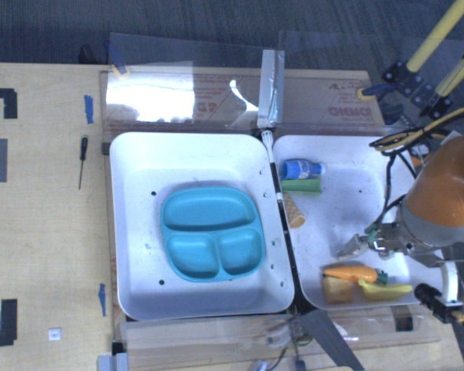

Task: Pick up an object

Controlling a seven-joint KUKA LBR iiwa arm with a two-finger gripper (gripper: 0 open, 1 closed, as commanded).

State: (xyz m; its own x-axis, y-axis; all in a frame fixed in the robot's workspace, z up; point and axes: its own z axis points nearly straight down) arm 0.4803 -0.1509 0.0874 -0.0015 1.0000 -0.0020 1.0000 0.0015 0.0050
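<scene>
The right bin holds several small things. A blue can lies at its far left, with a green stick just in front of it. A brown piece rests against the divider. Along the front wall lie an orange carrot, a yellow banana and a tan block. My gripper hangs low over the right bin's floor, just above and behind the carrot, and apart from the can. The orange band of the arm hides the bin's right side.
The left bin holds a blue divided plate. A metal post stands behind the divider between the bins. Cables run over the right bin's far right corner. A screwdriver lies on the bench at the left.
</scene>
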